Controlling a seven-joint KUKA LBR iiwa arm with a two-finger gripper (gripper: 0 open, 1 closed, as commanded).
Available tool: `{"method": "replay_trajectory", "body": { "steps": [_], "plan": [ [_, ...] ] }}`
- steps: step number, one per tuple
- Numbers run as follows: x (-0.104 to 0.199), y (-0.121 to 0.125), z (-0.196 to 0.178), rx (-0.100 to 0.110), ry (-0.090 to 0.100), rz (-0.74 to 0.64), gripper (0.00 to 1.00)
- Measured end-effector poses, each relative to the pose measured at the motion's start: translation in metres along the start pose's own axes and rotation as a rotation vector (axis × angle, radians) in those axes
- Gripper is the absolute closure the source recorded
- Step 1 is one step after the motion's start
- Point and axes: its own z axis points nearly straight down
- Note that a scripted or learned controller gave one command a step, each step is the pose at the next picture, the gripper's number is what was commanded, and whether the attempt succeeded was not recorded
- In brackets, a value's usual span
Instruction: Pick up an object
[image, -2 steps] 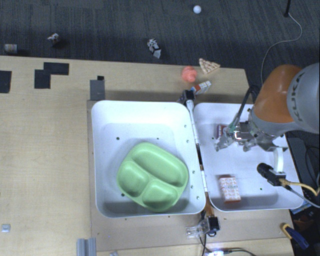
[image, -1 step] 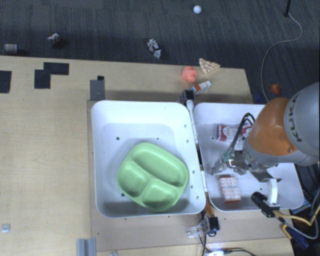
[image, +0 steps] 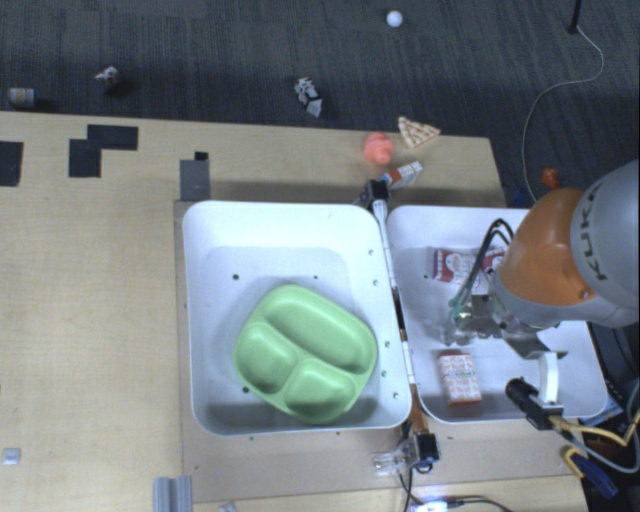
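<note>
So the grey arm with the orange band (image: 545, 260) comes in from the right and hangs over the right-hand shallow white bin (image: 420, 300). Its two-finger gripper (image: 466, 322) points down toward the middle of that bin, but the wrist covers most of it, so I honestly can't tell how it's set or whether it has hold of anything.

Two things sit in that right bin. A small pale box with a reddish speckled print (image: 459, 378) lies flat near the front edge, just below the gripper and apart from it. A red-and-white printed packet (image: 455, 264) lies toward the back, partly tucked under the arm.

The left shallow white bin (image: 215, 240) holds a light green plastic tray with three compartments (image: 305, 352), sitting a bit tilted toward the front right corner.

On the wooden bench behind the bins there's a small pink-orange ball (image: 378, 148), a tan triangular wedge (image: 418, 131) right next to it, and a little red-and-white tube (image: 403, 175) just by the back edge where the bins meet.
</note>
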Motion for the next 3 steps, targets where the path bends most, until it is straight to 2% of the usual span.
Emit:
{"method": "replay_trajectory", "body": {
  "steps": [1, 2, 3],
  "plan": [
    [0.000, 0.000, 0.000, 0.000, 0.000, 0.000, 0.00],
    [0.001, 0.002, -0.010, -0.004, 0.000, -0.002, 1.00],
    [0.001, 0.002, -0.010, -0.003, 0.001, -0.002, 0.00]
  ]
}}
